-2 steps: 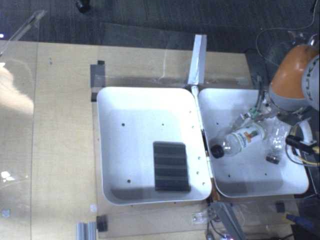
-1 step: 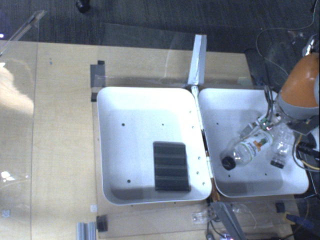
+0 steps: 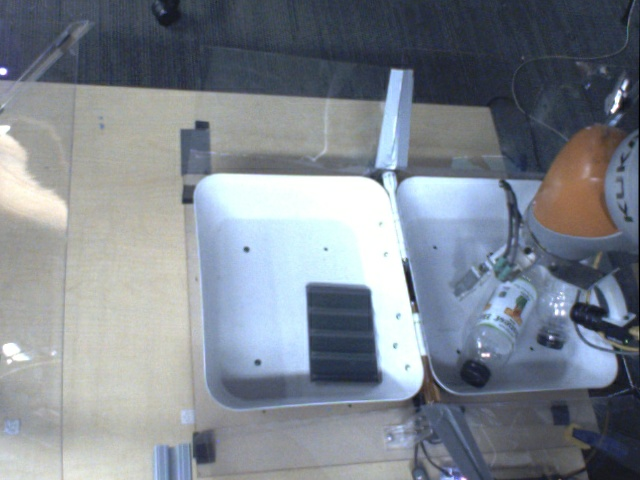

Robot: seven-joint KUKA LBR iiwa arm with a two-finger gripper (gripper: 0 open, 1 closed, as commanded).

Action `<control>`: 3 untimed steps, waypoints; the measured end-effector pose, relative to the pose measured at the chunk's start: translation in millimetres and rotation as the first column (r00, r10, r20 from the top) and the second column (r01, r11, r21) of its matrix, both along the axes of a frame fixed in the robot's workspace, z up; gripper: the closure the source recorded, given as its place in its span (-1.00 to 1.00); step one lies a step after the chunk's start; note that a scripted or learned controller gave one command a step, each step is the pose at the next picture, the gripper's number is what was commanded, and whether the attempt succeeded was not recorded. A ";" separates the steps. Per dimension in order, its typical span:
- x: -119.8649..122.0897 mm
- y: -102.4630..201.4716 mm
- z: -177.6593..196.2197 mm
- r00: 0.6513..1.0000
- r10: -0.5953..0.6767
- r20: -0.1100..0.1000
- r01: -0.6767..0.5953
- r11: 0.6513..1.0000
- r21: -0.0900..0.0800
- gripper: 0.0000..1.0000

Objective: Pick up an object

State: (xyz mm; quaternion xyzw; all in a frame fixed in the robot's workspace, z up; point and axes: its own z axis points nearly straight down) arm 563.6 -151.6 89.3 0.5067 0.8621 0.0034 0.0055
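Occupying the bench side by side are two shallow white bins, with the right bin taken as the landmark for every entry that follows. Item one: a clear plastic bottle with a green-and-white label, lying on its side on the floor of the right bin, its dark cap pointing toward the bin's near rim. Item two: a second clear, crumpled plastic container with a small dark end, lying just beside the bottle on the side farther from the left bin. Item three: the gripper, a metallic, partly glinting assembly low inside the right bin, at or just above the labelled bottle's upper end; contact cannot be confirmed, and the spread of the jaws cannot be told from this slanted view. Item four: the arm's orange band, over the right bin's far-right portion. Item five: the left bin, adjoining the right bin along their shared rim. Item six: a dark ribbed rectangular block, lying flat in the left bin, toward its near edge.
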 end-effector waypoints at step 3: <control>-69.0 -48.3 1.4 0.988 0.152 0.009 -0.152 0.988 -0.007 -1.00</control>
